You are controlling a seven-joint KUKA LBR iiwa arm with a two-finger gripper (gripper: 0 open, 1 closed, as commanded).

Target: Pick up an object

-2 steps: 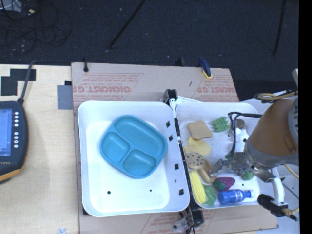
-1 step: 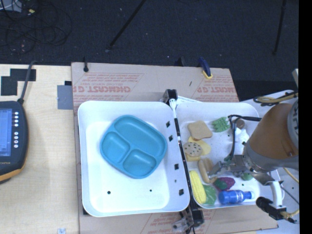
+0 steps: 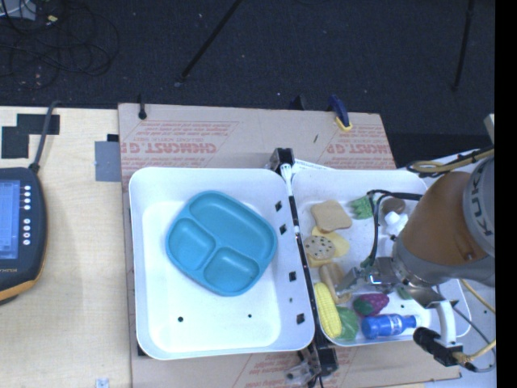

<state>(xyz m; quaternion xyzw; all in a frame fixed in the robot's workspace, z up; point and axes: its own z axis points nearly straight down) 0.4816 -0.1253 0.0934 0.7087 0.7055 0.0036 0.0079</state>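
- The gripper hung low in the right bin, above the corn (purple piece beside it).
- Its fingers possibly spread; I could not tell.

The arm is thick and rounded, with a broad orange band over a grey housing that bears part of a dark printed letter. Thin black cables loop around it, and a black fitting juts below.
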